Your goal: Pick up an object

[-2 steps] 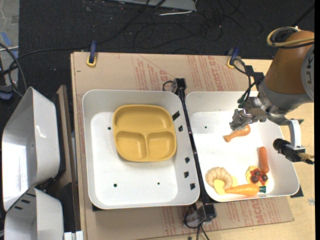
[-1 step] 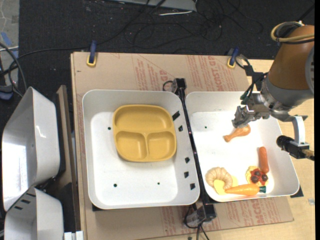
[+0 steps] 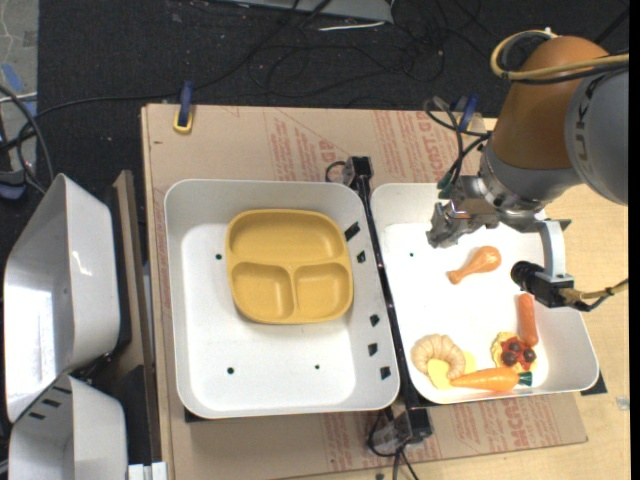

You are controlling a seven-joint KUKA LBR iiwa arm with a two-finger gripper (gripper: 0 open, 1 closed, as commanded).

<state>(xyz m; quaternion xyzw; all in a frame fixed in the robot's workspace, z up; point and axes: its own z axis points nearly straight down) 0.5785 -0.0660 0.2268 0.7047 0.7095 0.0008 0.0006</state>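
Note:
The right bin (image 3: pixel 420 268) holds a tan chicken drumstick (image 3: pixel 474 264) near its middle. An orange-red sausage (image 3: pixel 526 318) lies at the right side. Along the front edge sit a croissant (image 3: pixel 436 349), a yellow slice (image 3: pixel 438 372), a carrot (image 3: pixel 483 378) and a small yellow piece with dark berries (image 3: pixel 516 352). My gripper (image 3: pixel 446 230) hangs over the bin's back part, up and to the left of the drumstick. Nothing shows between its fingers.
The left bin (image 3: pixel 200 298) carries a yellow plate (image 3: pixel 290 265) with three compartments. A black divider strip (image 3: pixel 375 268) runs between the bins. White tubs (image 3: pixel 60 268) stand off the bench at the left. Cables lie behind the bench.

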